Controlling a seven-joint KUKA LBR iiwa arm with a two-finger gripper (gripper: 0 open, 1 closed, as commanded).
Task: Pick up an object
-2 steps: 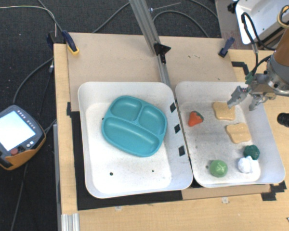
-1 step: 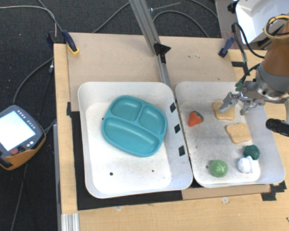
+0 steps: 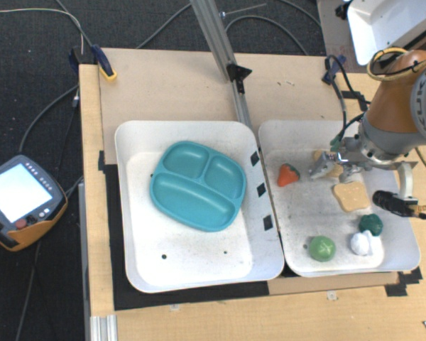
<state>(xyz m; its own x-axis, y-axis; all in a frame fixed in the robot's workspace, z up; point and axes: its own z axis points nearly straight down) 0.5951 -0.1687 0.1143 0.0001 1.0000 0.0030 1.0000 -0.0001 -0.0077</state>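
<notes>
My arm [image 3: 401,112]: grey round casing, glossy orange band above wrist, black cables alongside. My pincer [image 3: 331,163]: small, silver-grey metal.

Two white bins [image 3: 199,275] on the surface [image 3: 163,84], side by side. Left bin: one teal plate [image 3: 197,185], three compartments. Right bin [image 3: 298,261]: five small items. One red piece [image 3: 288,175] at 9 o'clock. One tan slice [image 3: 351,196] near centre. One green ball [image 3: 321,248] at 6 o'clock. One white lump [image 3: 361,244] and one dark green piece [image 3: 371,224] at 4 o'clock, touching. One arm [image 3: 397,105], one pincer [image 3: 325,163].
</notes>
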